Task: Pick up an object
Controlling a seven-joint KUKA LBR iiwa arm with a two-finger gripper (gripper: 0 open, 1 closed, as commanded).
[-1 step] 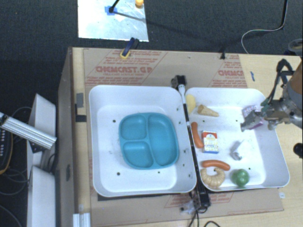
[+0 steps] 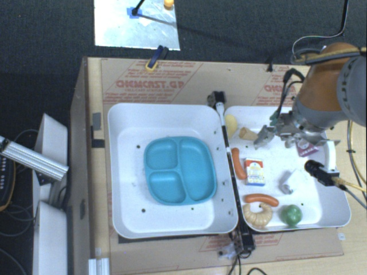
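Camera view: pincer (image 2: 265,136) above right bin (image 2: 338,211)

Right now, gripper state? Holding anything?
Two-finger gripper: above the right white bin, near the small beige cone-shaped piece; cannot be told whether open or closed; nothing visibly held.

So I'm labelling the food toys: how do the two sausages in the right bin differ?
The sausage by the divider lies lengthwise along the bin wall and looks slimmer and redder; the sausage near the croissant lies crosswise, looking plumper and more orange. Both are smooth, rounded-end toys resting in the right bin.
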